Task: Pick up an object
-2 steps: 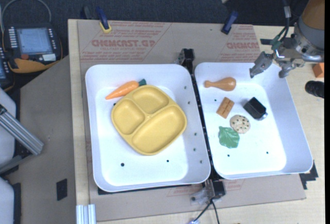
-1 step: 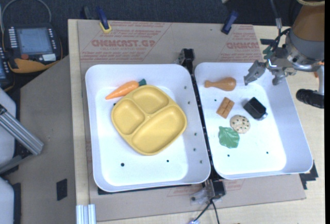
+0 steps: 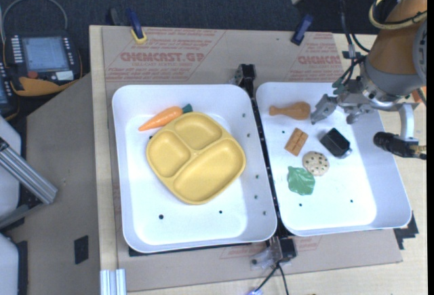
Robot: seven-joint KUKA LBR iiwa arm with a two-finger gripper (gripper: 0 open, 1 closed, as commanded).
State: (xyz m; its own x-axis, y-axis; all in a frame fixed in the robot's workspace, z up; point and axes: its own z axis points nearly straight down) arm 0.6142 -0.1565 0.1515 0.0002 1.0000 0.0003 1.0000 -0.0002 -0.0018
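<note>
Arm (image 3: 397, 36) partly beyond frame edge

"What's in the left bin (image 3: 132, 171)?"

"A yellow plate (image 3: 195, 158) with three parts, and a carrot (image 3: 160, 118) touching its top edge."

"And the right bin (image 3: 380, 199)?"

"A drumstick (image 3: 290, 110), a brown cracker (image 3: 296, 142), a cookie (image 3: 315, 163), a green leaf (image 3: 301, 180) and a black block (image 3: 335, 142). The gripper (image 3: 340, 109) hangs over the top part."

Black block (image 3: 335, 142), tilted, right bin, beside cookie (image 3: 315, 163)

Teach pendant (image 3: 42, 60) left of bench; blue clamps (image 3: 136, 26) on board edge.
</note>
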